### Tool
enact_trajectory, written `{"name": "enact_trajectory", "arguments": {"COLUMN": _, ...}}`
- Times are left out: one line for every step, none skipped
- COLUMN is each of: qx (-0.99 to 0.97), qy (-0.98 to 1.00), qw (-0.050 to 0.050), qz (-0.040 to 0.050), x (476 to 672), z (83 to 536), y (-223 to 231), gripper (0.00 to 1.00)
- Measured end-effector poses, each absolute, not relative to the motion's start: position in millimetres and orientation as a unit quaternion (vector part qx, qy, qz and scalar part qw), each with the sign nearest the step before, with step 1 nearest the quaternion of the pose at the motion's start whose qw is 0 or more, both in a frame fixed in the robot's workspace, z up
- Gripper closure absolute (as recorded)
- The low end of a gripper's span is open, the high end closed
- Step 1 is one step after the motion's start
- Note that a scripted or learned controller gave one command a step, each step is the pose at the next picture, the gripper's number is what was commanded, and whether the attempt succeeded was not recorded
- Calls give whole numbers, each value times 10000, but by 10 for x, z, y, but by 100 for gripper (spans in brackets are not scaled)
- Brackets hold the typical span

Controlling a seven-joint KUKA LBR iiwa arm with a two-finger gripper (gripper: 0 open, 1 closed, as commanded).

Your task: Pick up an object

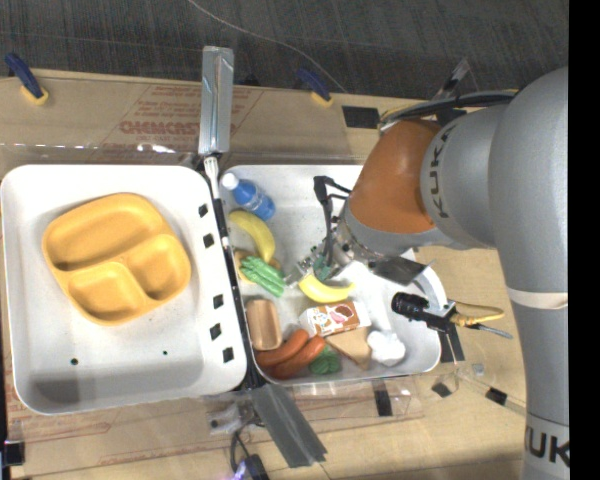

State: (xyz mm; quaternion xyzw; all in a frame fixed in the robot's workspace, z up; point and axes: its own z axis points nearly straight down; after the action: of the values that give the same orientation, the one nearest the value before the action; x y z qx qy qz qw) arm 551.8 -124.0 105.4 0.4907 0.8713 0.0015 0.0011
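Right white bin [290,183], centre of frame: mixed toy food. Nearest the tool is a small yellow plastic banana [324,289], curved, glossy, lying flat mid-bin. The gripper [325,258] of the grey arm with orange band [400,183] sits just above and touching or nearly touching it; whether it is apart or together cannot be told. Left of it: a second, larger yellow banana [254,234], green ridged vegetable [262,274], blue-and-white bottle [248,196]. Lower: red sausage [286,354], brown cylinder [263,322], printed carton [334,319], white lump [386,347]. Left white bin [40,368]: yellow divided plastic tray [115,256].
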Motion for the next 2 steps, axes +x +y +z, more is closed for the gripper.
{"name": "enact_trajectory", "arguments": {"qx": 5958, "qy": 8032, "qw": -6, "qz": -6, "x": 5659, "z": 911, "y": -1025, "gripper": 100}}
{"name": "enact_trajectory", "arguments": {"qx": 6662, "qy": 7458, "qw": 8, "qz": 16, "x": 6119, "z": 1945, "y": -305, "gripper": 100}}
